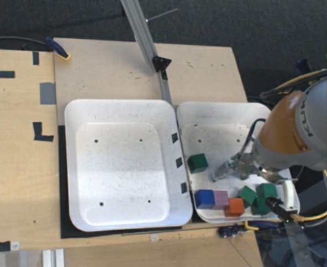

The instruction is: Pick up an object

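The right bin (219,107) holds several small blocks. A dark green cube (197,162) lies alone near its left wall. Along the front edge sit a blue cube (204,198), a pale purple block (221,198), an orange block (235,206) and green blocks (258,198) clustered at the front right corner. My gripper (222,171) is low inside this bin, just right of the green cube and behind the front row. Nothing shows in its grasp.
The left bin (69,115) stands beside the right one, and their rims meet in the middle. A slanted metal pole (144,32) runs down to the back of the bins. Cables (297,82) trail at the right near the arm.
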Action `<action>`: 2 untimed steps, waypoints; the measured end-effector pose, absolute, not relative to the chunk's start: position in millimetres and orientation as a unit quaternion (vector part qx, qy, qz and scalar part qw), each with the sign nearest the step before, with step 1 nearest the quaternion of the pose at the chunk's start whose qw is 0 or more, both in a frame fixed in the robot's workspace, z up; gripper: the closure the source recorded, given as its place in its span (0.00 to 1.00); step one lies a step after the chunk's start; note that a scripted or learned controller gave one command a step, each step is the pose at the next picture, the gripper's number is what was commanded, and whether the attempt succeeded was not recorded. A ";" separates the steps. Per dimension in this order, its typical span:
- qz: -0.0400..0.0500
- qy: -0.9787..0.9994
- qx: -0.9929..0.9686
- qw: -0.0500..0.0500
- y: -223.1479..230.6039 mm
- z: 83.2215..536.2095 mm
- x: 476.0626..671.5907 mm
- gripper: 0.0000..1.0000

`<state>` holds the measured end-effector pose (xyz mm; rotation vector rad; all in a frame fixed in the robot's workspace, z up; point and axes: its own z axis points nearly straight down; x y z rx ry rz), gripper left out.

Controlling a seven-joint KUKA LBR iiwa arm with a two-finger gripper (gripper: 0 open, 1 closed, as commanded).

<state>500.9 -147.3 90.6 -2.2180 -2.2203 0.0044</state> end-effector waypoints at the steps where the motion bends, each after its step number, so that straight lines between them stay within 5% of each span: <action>1: 0.001 -0.708 -0.706 0.002 -146.5 100.9 501.0 1.00; 2: -0.001 -0.708 -0.707 -0.002 -145.6 163.6 500.0 1.00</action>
